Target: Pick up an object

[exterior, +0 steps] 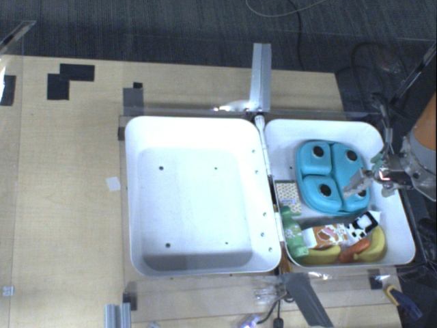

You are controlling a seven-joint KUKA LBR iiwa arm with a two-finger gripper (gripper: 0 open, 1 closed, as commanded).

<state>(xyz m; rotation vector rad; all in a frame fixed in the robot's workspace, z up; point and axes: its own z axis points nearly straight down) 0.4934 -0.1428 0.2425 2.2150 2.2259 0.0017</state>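
- The tabletop (61,183) is pale wood, with a few black marks at the upper left of the frame.
- The left bin (194,197), at the centre of the frame, is white and shallow.
- The right bin (321,132) sits just beside it and holds everything: a blue moulded toy (328,173) in its upper half, a patterned card (287,195) against its left wall, and a heap of small packets (334,241) along its lower edge.
- The gripper (362,181) hangs low over the blue toy's right edge, reaching in from the right of the frame. I cannot tell whether it is open or closed, or whether it has hold of anything.
- To my eye the pick is not done: the blue toy lies in the bin and nothing looks lifted. The grasp and the lift appear to be left.
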